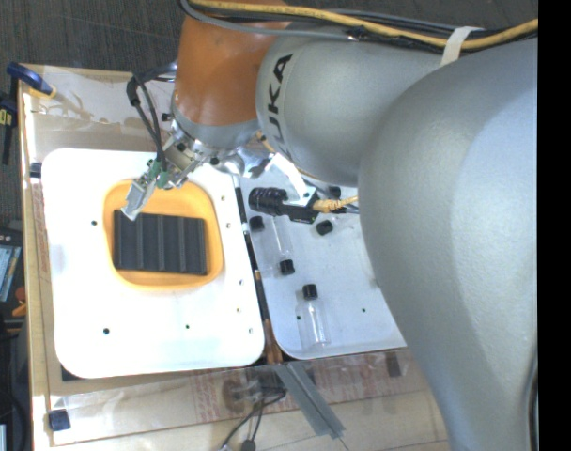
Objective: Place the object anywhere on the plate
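Gripper: the gripper (135, 200) hangs low over the left bin, at the far left corner of the plate. Its tip is just at the far left corner of the dark block. I cannot tell from this view if it is open or closed, and nothing is seen held in it.

Task's thing: a dark ribbed block (163, 244), flat and rectangular, with grooves running from far to near. It lies flat on the plate and covers most of the plate's middle. Its long side goes left to right.

Plate: an orange plate (163, 278) with rounded corners. Its rim shows on all sides around the block. It sits in the far half of the left bin, closer to the right wall.

Left bin: the white left bin (126, 336) holds the plate; its near part is bare white floor with a few small dark dots.

Right bin: the right bin (347, 327) touches the left one side by side, and the arm covers its far and right parts. In it lie several small black pieces (285, 267), well apart from each other, and a clear vial (316, 325) near the near edge.

Arm: the grey arm (436, 205) comes in from the right, and its orange band (220, 54) is above the gripper at the far side.

Tabletop: the pale tabletop (173, 402) shows around the bins, along the near and left sides.
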Action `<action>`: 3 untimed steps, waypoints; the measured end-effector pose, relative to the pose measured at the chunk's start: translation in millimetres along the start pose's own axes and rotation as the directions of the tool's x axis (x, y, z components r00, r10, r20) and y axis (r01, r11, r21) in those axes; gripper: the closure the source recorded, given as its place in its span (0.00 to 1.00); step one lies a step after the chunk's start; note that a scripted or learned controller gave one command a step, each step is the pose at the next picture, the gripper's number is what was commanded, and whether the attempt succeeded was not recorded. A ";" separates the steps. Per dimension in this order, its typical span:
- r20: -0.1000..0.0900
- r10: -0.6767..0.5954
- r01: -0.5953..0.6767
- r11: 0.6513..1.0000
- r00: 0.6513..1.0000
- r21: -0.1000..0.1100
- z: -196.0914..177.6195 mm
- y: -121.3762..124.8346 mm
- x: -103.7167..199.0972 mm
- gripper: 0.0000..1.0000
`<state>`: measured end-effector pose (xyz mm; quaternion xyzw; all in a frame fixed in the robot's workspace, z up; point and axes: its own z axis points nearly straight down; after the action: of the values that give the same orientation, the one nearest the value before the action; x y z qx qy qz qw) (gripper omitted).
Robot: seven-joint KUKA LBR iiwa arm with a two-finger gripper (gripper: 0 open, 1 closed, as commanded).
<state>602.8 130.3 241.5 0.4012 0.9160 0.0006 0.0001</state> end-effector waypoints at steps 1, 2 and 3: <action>0.003 -0.307 0.307 0.952 0.952 0.001 -21.0 0.4 -69.9 0.00; 0.000 -0.318 0.318 0.948 0.948 0.003 -1.1 13.7 -37.1 0.00; 0.000 -0.310 0.310 0.951 0.951 0.003 7.8 29.9 -2.7 0.00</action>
<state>626.6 148.6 233.7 0.2524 0.9676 -0.0007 -0.0001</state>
